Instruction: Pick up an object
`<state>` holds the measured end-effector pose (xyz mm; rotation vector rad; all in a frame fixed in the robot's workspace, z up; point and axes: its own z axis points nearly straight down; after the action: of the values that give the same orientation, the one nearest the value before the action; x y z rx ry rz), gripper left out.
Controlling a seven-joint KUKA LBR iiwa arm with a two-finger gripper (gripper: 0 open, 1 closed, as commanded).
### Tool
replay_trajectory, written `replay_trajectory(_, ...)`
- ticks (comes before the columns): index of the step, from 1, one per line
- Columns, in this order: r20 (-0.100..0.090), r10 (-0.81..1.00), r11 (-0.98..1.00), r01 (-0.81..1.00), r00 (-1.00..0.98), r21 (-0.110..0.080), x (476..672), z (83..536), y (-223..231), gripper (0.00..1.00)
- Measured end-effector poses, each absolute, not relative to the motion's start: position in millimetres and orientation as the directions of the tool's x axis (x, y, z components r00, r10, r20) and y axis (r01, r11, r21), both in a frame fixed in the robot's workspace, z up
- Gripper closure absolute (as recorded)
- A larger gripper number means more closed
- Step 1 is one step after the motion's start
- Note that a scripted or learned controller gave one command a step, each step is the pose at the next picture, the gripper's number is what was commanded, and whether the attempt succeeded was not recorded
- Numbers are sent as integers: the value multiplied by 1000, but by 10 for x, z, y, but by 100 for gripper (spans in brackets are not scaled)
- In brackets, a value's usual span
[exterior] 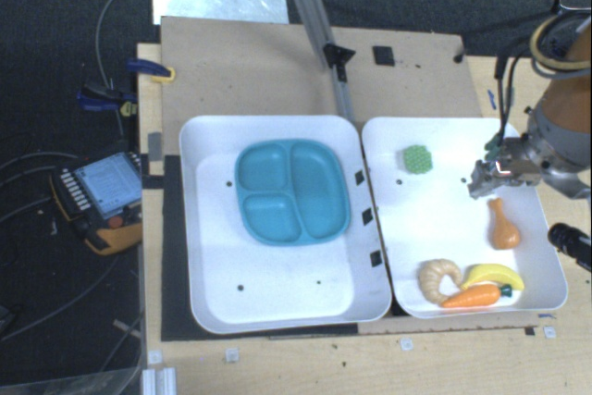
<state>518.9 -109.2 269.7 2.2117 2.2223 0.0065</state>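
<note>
The gripper (487, 179) hung over the right bin (435, 227), just above the orange drumstick (502, 226); its grip couldn't be told. Banana (493, 275), carrot (474, 295), croissant (437, 277) sat near the front; a green ball (417, 159) sat farther back.

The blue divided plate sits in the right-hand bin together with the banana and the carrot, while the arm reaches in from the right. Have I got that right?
Not quite. The camera view shows the blue divided plate in the left bin, alone. The banana and carrot lie in the right bin, at its near edge. The arm does reach in from the right, its gripper over that bin.
</note>
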Motion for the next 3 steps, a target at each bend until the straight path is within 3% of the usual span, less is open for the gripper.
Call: replay_trajectory(3, 2, 1000, 11, 1000, -11, 2, 5572, 2535, 448, 100)
